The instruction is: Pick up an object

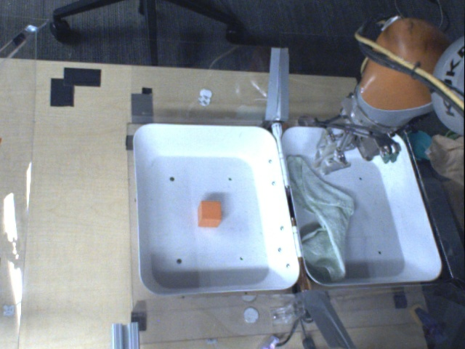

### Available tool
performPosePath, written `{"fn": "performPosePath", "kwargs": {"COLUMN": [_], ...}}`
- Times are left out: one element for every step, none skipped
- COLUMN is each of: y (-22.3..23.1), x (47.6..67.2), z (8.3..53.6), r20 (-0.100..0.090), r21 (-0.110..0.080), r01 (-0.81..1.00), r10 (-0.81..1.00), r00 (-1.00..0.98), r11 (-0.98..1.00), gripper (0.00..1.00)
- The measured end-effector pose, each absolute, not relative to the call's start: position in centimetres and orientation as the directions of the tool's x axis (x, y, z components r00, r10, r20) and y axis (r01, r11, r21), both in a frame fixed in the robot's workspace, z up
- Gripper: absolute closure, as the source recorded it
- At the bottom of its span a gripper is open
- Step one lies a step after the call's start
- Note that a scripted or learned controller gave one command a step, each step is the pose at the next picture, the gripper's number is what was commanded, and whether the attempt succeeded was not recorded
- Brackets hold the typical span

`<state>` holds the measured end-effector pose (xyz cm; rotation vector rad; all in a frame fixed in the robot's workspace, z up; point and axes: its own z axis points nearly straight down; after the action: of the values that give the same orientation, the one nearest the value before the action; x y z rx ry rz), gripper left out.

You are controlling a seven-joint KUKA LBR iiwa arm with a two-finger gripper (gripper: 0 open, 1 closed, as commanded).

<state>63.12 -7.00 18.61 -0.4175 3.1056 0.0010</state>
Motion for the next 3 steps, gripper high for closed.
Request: {"fn": "performPosePath", "kwargs": {"y": [-8.0, -8.9, -11.6], "x": [61.8, 67.1, 67.1], "z": [18.6, 25.3, 17.3], "r20": [-0.007, -0.012, -0.01], "r21": [0.0, 0.001, -0.002], "r01": [-0.12, -0.005, -0.365], "r10": [-0.12, -0.005, -0.365], "r00": [-0.993, -1.0, -0.931], "r11": [0.993, 1.0, 0.931], "gripper": [1.0, 1.0, 1.0]}}
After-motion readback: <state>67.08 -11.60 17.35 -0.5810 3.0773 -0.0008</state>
